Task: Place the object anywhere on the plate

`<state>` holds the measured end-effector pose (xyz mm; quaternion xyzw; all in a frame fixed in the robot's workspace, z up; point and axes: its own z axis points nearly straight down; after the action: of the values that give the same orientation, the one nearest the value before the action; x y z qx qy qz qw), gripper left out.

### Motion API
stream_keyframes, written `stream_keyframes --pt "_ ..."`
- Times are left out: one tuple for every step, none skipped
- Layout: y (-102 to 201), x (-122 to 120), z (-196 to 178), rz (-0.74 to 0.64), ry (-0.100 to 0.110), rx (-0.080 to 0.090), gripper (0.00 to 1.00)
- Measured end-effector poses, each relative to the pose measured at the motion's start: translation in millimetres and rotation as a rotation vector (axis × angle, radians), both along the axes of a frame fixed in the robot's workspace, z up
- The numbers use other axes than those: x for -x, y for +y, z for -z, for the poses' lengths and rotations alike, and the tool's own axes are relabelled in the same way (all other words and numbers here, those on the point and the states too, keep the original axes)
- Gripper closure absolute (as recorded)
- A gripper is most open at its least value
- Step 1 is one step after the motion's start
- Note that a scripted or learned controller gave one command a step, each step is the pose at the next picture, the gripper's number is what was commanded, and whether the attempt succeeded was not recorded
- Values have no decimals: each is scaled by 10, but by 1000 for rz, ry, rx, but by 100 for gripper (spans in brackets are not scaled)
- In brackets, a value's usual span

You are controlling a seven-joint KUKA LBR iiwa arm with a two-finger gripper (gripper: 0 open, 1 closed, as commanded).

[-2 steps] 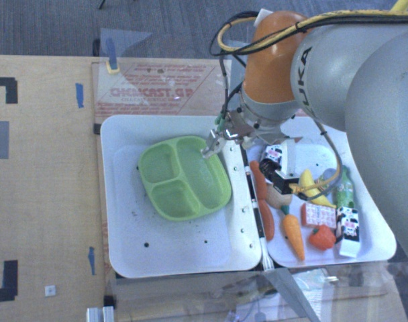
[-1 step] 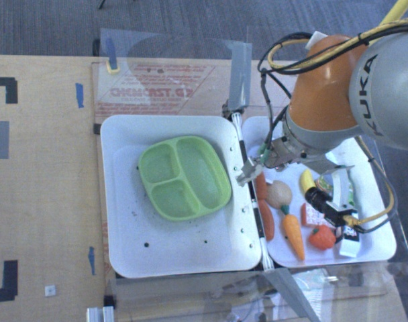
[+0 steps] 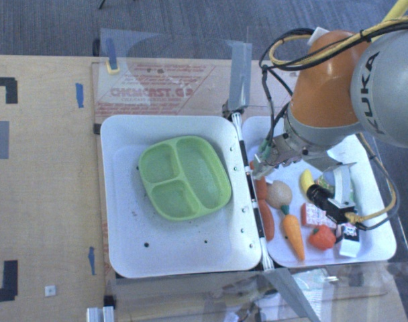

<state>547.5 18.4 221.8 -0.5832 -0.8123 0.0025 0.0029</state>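
Observation:
A green three-compartment plate lies in the left white bin with nothing on it. The right bin holds toy foods: an orange carrot, a long red piece, a beige round piece, a yellow piece and a red tomato-like piece. My gripper hangs low over the right bin's left edge, just above the upper end of the red pieces and beside the beige one. I see nothing clearly held in it.
A red-and-white packet, a small black-and-white box and a pale wrapped item lie at the right bin's right side. The ridge between the bins runs just left of the gripper. A clear sheet covers the cardboard behind the left bin.

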Motion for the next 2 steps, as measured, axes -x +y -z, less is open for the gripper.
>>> stream_keyframes --pt "527 -259 405 -219 -2 -2 100" --pt "522 -260 404 -219 -3 -2 0"
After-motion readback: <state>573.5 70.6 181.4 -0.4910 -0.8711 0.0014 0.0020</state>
